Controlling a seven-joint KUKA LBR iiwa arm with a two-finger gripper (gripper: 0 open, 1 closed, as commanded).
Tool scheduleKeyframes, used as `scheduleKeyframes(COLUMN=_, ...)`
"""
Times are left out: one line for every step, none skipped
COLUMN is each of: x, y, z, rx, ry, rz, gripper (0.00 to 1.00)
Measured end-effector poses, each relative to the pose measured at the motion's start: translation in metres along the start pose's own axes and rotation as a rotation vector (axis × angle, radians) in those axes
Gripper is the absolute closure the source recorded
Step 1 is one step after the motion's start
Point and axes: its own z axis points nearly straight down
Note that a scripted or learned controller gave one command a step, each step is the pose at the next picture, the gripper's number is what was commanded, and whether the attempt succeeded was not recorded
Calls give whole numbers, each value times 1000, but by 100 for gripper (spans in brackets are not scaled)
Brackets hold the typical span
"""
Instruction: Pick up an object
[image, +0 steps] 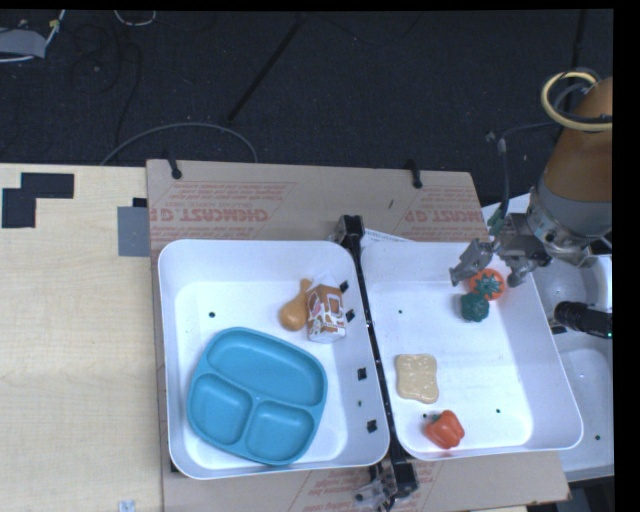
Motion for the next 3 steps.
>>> scheduleKeyframes(x=0, y=2, z=-8, rx=-14, ry=-2, rz=-2, gripper=0)
scheduleKeyframes(x=-4, y=-5, z=50, rx=-9, ry=-1, rz=-2, gripper=0)
scheduleKeyframes(x=2, y=-4, z=94, rx=-10, ry=-1, rz=0, gripper=0)
